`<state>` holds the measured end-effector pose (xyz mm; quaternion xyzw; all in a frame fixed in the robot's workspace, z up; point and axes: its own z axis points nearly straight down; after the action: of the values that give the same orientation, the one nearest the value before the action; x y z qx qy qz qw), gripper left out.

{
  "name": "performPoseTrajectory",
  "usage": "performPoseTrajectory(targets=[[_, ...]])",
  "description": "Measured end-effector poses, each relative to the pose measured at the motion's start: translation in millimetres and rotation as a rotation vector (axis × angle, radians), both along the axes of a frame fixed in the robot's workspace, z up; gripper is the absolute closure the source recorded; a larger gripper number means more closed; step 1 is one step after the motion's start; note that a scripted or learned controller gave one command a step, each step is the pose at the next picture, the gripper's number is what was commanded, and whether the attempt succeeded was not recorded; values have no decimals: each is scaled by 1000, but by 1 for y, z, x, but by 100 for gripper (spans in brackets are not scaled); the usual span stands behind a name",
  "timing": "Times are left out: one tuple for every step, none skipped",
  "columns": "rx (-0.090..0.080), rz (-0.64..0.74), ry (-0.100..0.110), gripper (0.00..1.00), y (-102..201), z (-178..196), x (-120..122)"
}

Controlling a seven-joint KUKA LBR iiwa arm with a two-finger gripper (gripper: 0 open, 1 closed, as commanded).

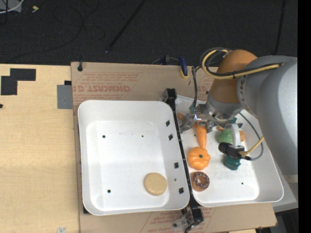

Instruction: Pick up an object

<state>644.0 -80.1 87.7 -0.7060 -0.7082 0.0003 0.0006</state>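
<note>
The end effector [200, 119] hangs low over the near end of the carrot [201, 138]; I cannot tell how far open it is or whether it grips anything. Just beyond the carrot's far end sits a pumpkin [198, 158]. Judging by this crowding, a slightly off-centre close could skid the carrot into the pumpkin and miss.

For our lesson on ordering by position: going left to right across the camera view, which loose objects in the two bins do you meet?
tan round disc → orange pumpkin → green object. The donut and carrot sit in the pumpkin's column, so they are left out.
</note>
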Motion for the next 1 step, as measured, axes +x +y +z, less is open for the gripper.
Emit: performPoseTrajectory(targets=[[0, -4, 2, 100, -2, 10, -1]])
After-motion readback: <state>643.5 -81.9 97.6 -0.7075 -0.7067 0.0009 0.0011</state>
